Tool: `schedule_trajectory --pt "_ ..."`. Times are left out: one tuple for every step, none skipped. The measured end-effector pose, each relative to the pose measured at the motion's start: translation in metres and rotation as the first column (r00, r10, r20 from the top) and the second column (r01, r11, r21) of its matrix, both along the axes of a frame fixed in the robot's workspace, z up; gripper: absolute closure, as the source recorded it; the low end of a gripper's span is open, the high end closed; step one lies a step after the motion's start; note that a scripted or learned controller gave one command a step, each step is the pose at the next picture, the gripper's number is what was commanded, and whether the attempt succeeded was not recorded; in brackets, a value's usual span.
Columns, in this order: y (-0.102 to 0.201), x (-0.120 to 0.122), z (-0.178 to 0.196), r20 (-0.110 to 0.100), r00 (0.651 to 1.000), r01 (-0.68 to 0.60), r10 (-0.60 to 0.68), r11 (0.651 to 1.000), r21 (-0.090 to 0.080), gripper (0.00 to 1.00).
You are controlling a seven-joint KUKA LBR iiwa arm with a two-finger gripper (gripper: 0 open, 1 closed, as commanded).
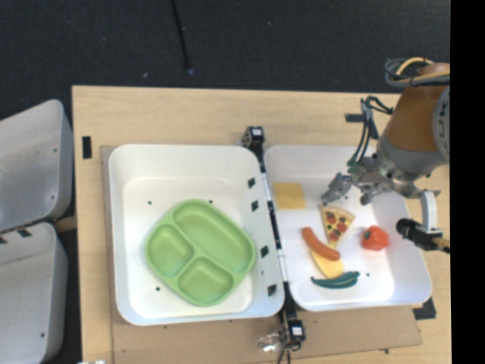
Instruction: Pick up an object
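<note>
No object has been lifted: every item lies on a bin floor and nothing sits between the fingers, so the whole pick remains to be done.

The right bin (303, 294) carries the candidates. A yellow cheese slice (289, 196) lies near its left wall towards the far edge. A pizza slice (336, 224) sits at the bin's middle, with a red sausage (321, 243) just beside it on the near left. A yellow wedge (327, 265) touches the sausage's lower end, and a green chilli pepper (335, 280) lies along the near edge. A red tomato (374, 238) (possibly a small pepper) rests towards the right wall.

The left bin (121, 203) holds a green divided plate (200, 251).

The arm enters over the right bin's far right corner, wrist pointing down. The gripper (351, 190) hangs above the floor just beyond the pizza slice, fingers spread apart and empty. Judged nearest target: the pizza slice.
</note>
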State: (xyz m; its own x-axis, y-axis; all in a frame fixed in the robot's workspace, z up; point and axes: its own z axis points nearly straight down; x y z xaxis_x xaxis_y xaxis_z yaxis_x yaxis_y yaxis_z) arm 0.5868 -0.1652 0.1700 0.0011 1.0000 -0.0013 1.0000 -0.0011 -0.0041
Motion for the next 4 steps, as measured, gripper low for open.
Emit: schedule_trajectory --pt "-0.003 -0.004 -0.061 0.005 1.0 0.0 0.0 1.0 -0.002 0.0" --pt "-0.005 -0.002 -0.046 0.012 1.0 0.004 -0.004 1.0 -0.002 1.0" --pt "-0.007 -0.007 0.017 0.01 1.0 0.004 -0.004 1.0 -0.001 1.0" --pt "-0.009 -0.007 0.032 0.008 1.0 0.003 -0.003 1.0 0.0 1.0"
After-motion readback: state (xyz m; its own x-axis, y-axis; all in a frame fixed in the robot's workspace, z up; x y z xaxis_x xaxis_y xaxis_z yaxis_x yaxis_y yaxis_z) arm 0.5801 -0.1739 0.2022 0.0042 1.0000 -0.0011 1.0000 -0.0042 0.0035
